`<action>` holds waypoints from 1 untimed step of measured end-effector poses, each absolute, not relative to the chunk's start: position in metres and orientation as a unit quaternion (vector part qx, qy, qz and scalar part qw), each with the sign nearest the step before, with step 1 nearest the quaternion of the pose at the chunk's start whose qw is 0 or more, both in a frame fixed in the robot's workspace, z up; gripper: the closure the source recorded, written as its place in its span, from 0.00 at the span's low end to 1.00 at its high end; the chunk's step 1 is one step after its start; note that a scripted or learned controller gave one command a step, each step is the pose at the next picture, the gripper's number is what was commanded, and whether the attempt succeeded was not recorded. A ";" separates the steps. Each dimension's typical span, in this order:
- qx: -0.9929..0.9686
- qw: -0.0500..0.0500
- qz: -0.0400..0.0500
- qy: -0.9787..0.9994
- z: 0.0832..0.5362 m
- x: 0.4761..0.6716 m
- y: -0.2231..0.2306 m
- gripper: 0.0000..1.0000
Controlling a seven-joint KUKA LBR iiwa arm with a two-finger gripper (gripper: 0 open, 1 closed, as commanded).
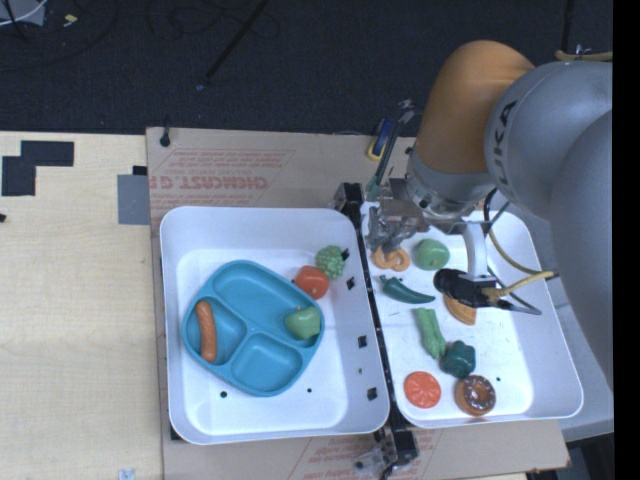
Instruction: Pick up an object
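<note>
Pale wood bench [70,298], dark carpet [200,48] behind; gripper [385,230] opening indiscernible.

From above, we see two shallow white bins, the left bin [175,268] and the right bin [540,368], touching side by side on a sheet of brown cardboard [250,163] with red print that reads upside down. A blue divided tray [250,363] lies in the left bin. The cardboard rests on a pale wooden bench [70,318] marked with a black patch [35,163] and a grey patch [131,198]. Behind it we see dark floor [300,48] crossed by cables [235,33].
</note>
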State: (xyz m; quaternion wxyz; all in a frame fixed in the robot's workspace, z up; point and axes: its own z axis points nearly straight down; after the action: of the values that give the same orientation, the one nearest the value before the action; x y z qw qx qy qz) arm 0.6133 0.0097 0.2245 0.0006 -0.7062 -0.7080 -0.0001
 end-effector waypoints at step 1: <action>-0.706 0.001 0.000 -0.708 0.224 0.624 0.035 1.00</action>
State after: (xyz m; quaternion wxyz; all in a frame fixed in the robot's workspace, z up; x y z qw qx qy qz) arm 0.6243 0.0355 0.2237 0.0009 -0.7062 -0.7080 0.0004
